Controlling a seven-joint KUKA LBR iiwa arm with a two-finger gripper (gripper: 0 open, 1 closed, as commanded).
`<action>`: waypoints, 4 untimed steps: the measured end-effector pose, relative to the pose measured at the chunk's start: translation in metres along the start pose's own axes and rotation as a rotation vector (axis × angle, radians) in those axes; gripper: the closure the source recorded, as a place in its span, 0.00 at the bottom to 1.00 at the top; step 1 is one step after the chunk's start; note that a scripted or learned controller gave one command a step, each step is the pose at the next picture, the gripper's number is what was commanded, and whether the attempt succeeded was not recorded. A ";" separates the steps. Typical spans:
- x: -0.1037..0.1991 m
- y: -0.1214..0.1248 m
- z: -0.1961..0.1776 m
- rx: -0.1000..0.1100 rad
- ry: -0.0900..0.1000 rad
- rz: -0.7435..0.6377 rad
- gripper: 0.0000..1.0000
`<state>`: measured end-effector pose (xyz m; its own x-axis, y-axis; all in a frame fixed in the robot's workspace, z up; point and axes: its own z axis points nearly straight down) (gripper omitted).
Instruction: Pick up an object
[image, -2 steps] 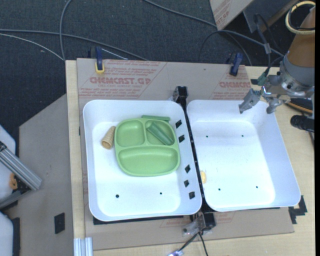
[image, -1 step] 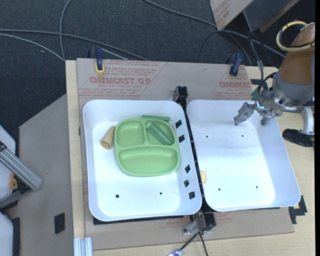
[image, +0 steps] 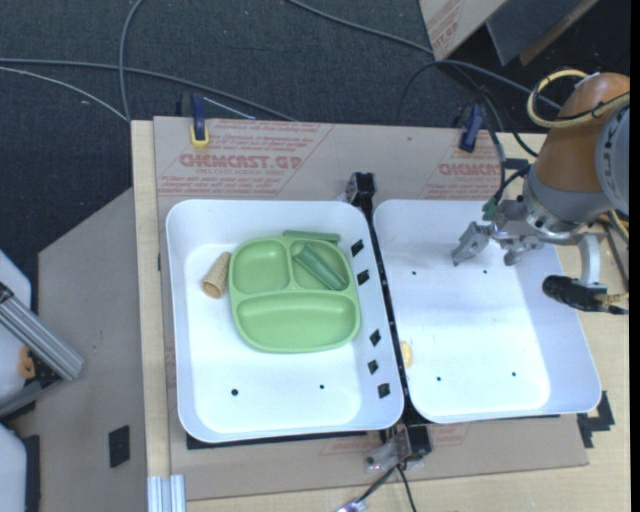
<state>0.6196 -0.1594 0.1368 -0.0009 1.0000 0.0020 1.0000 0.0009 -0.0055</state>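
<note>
Green moulded plastic accounts for most of what lies in the left white bin: a divided green plastic plate sits in the bin's upper middle, with a darker green flat piece lying across its upper right compartment and reaching toward the plate's top rim. A small tan ribbed cone lies on the bin floor, touching or just beside the plate's left edge. These are the candidates for picking, and all are in the left bin.

A small yellowish scrap rests at the divider between the bins, near its lower half; what it is cannot be told.

The right white bin carries no loose object that can be made out on its floor. The two-finger gripper hangs over this bin's upper edge, near its top right corner, with its jaws spread apart and nothing between them. The grey arm with orange band enters from the bench's right side.

Judgement: the pick has not begun. To do it well, the gripper should travel left across the divider and descend with jaws wide over the cone, which stands free of the plate's raised rim and offers a narrow body to close on. The plate's broad shallow form looks harder to grasp.
</note>
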 end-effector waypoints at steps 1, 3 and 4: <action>0.001 -0.001 0.053 0.001 0.000 0.000 0.00; 0.002 0.004 -0.027 -0.012 -0.003 0.000 1.00; 0.011 0.006 -0.087 -0.014 -0.004 -0.001 1.00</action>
<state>0.6263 -0.1481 0.2238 -0.0024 1.0000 -0.0016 1.0000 0.0024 0.0087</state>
